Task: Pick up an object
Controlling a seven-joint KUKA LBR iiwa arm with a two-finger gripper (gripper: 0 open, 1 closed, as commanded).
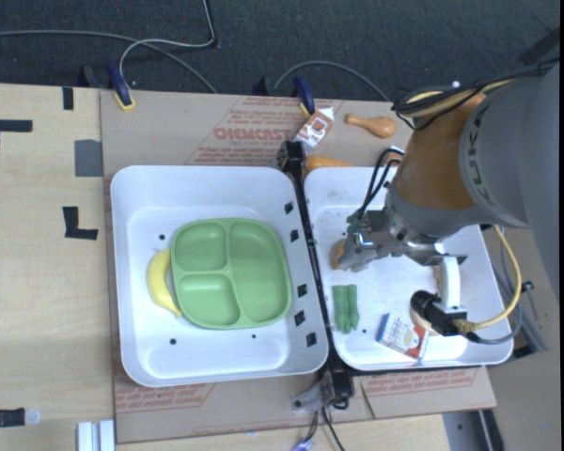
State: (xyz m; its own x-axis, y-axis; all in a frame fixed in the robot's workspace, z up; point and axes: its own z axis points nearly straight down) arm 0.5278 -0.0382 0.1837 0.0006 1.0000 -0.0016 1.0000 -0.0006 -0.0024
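Arm is closest to the lens: grey body fills the right side, orange band above the wrist, reaching in over the right bin.

Gripper sits low over the left-middle of that bin. Open or closed: can't tell from this angle, and nothing is visibly held.

Likely target is the brown-orange item, on the bin floor right at the gripper's left side. Touching or just beside it, can't separate the two.

Rest of the right bin:
- green pod, lying lengthwise near the left wall, below the brown-orange item and apart from it
- small carton, blue, white and red, tilted, near the bottom rim, right of the pod

Left bin:
- green divided plate, three compartments, roughly centred
- yellow piece, curved, tucked at the plate's left edge, partly under it

Outside the bins, on the cardboard sheet:
- orange gourd shape, above the right bin
- red-and-white packet, near the top of the gap between the bins
- orange lump, at the right bin's top rim; can't tell whether it is on the rim or behind it

Two blue clamps hold the sheet's far edge.
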